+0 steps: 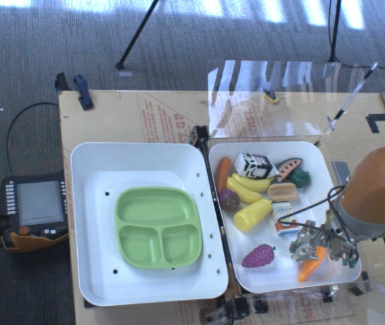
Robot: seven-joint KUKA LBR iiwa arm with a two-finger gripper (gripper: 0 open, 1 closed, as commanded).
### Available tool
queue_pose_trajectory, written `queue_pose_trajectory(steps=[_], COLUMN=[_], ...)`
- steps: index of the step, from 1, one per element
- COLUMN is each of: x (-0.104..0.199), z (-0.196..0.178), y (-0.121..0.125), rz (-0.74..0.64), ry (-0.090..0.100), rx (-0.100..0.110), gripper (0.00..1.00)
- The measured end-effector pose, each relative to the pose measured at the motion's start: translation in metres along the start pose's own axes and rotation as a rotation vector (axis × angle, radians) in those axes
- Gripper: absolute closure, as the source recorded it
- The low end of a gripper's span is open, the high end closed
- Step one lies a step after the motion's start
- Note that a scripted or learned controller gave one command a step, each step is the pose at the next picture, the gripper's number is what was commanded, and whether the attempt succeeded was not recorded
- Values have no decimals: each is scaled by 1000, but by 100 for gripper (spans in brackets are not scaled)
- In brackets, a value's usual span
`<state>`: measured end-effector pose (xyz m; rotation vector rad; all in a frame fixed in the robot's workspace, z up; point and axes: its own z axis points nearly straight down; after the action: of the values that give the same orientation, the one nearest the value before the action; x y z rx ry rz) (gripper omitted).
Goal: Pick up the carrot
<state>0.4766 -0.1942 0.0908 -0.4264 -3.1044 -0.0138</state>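
The orange carrot [310, 265] is in the right bin [317, 149], near its front right corner, with its thin tip pointing front-left. My gripper [322, 248] is right over the carrot's thick end, low in the bin, and its metal parts cover that end. The grey arm with its orange band [376, 188] reaches in from the right edge.
The right bin also holds a purple grape bunch [258, 255], a yellow bottle [253, 215], a banana [247, 185], an orange sausage-like toy [223, 173], a milk carton [254, 164] and several others. The left bin [97, 161] holds a green divided plate [158, 225].
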Motion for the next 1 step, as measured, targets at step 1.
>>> queue_pose_trajectory(steps=[1], x=[0], z=[0], y=[0], rz=[2], ry=[0], rx=[0], gripper=[0])
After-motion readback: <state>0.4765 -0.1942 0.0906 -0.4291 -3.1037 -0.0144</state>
